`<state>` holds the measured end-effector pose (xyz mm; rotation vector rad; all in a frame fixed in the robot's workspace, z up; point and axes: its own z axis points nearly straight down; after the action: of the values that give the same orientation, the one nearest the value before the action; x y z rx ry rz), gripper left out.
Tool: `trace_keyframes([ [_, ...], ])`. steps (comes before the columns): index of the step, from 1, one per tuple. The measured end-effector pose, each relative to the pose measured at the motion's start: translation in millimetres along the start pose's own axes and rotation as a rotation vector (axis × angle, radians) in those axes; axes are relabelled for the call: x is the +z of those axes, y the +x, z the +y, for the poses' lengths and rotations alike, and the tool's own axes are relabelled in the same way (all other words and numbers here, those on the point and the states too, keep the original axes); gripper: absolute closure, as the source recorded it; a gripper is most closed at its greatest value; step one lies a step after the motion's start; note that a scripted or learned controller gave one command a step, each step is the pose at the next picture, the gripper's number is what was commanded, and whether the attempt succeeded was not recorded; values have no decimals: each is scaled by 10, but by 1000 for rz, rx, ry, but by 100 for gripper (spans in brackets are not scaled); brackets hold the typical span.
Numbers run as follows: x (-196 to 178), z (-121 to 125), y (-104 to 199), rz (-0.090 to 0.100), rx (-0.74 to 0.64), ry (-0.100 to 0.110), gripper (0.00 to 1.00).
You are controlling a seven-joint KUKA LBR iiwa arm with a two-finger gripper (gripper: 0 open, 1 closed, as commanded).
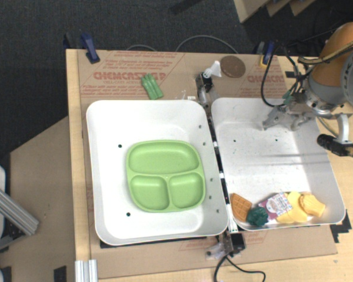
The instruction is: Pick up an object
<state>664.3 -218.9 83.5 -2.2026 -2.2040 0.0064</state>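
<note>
The bench (135,69) carried two white bins; the left bin (106,175) lay well to the left of the pincer (284,120), and the right bin (270,163) sat directly under it. A green divided plate (165,175) rested in the left bin, far from the pincer. The grey arm (335,75) hung over the right bin's far right corner — whether the pincer was released or clenched, I cannot tell, and nothing showed in its grip. The objects lay along the near wall of that bin, well apart from the pincer: yellow pieces (303,207), a wrapped item (278,203), a waffle-like piece (241,207) and a dark green lump (258,216).
</note>
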Motion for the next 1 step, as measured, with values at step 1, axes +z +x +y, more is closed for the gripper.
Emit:
trace_keyframes([
  [1,3,2,13,-1,-1,-2,0],
])
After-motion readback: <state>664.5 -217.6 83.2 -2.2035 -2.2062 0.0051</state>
